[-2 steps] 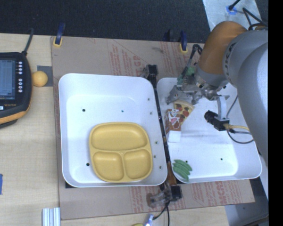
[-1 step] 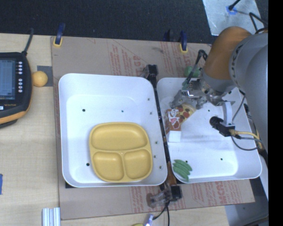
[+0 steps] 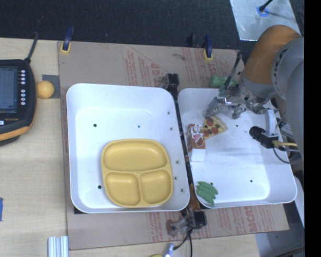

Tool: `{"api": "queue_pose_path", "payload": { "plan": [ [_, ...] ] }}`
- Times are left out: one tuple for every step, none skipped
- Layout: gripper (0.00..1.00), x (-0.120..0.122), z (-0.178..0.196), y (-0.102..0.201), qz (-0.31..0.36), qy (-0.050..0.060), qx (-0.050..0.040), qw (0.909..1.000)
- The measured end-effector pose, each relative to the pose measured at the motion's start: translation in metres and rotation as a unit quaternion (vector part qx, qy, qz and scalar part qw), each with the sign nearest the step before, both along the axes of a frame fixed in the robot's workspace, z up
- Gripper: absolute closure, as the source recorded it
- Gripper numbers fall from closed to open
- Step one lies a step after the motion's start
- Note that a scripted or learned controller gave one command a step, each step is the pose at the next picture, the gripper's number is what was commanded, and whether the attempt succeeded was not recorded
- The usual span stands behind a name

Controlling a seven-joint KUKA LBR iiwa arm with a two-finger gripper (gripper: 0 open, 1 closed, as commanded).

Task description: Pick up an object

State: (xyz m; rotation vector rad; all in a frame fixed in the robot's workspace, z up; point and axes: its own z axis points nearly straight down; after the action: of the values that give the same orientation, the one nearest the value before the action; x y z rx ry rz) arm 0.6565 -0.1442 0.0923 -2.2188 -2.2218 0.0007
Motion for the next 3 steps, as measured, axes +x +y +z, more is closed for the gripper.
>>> {"api": "queue_pose_path", "payload": {
  "plan": [
    [0.00, -0.069, -0.001, 0.031, 0.002, 0.001, -0.0012, 1.0000],
    [0.00, -0.023, 0.000, 0.017, 0.001, 0.000, -0.0001, 1.0000],
    [0.00, 0.000, 0.000, -0.017, 0.000, 0.000, -0.0001, 1.0000]
  ]
}}
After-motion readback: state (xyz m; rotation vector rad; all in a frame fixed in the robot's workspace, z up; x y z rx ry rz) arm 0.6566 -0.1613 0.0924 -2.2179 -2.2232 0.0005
